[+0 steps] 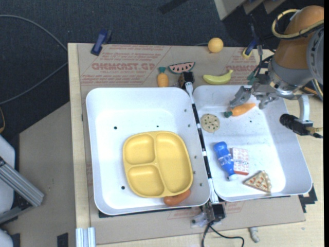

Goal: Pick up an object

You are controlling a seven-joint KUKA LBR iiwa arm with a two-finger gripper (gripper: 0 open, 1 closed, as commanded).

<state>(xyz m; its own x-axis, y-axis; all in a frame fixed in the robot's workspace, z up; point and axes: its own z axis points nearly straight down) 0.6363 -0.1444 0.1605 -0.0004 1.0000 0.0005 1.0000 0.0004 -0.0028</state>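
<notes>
My gripper (252, 101) hangs over the far part of the right bin (288, 153), its two grey fingers spread apart. An orange toy carrot (243, 109) with a green tip lies on the bin floor just below and slightly left of the fingertips; nothing sits between them. Further down the same bin lie a round cookie (209, 121), a blue bottle (223, 159), a white-and-red packet (240, 159) and a pizza slice (258, 181).
The left bin (103, 122) holds a yellow divided plate (157, 163) with an orange sausage (176, 198) at its near edge. Behind the bins on the board lie a banana (217, 77), a watermelon slice (182, 66) and an orange ball (216, 45).
</notes>
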